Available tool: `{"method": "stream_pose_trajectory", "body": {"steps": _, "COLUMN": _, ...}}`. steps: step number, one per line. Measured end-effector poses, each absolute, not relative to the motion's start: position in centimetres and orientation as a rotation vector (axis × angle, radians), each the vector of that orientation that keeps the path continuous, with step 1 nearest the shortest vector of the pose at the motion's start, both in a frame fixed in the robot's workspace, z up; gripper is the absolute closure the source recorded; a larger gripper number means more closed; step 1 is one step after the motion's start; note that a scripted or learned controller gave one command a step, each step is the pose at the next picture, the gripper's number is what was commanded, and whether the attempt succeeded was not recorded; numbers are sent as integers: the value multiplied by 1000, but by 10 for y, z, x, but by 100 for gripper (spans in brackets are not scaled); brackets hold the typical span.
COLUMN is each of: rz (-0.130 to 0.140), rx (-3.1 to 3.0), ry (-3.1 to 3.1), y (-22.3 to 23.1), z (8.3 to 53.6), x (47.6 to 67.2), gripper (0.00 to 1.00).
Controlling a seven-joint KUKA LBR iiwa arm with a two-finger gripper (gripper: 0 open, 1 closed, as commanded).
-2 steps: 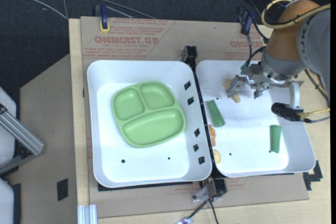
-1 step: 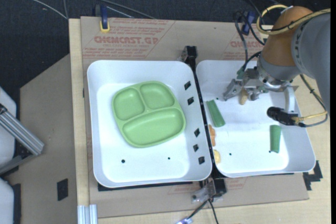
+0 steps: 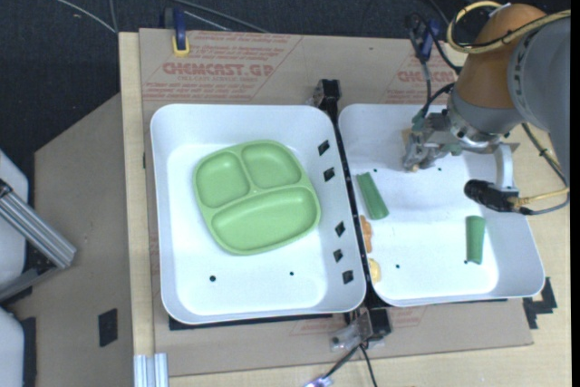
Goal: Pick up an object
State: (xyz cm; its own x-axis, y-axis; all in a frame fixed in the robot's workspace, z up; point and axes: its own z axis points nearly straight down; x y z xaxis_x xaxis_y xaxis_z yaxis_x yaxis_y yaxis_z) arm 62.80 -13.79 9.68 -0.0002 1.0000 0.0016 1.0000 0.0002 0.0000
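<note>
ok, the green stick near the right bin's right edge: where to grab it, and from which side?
Grip the green stick at its middle, coming straight down from above. It lies flat on the floor of the right bin, long axis running near to far, so close across its narrow width. The bin's right wall is close, which may crowd that side. The gripper sits over the bin's far part.

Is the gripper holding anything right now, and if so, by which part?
It cannot be told. The gripper hangs over the back of the right bin, apart from both green sticks; its tips are too blurred.
</note>
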Motion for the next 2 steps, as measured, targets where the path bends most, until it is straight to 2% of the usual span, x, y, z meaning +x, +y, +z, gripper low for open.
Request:
{"method": "stream_pose_trajectory", "body": {"steps": 1, "rz": -5, "rx": -2225, "ry": -2224, "y": -143, "z": 142, "x": 629, "gripper": 100}}
{"method": "stream_pose_trajectory", "body": {"steps": 2, "rz": -7, "rx": -2226, "ry": -2227, "y": -147, "z": 206, "x": 627, "gripper": 100}}
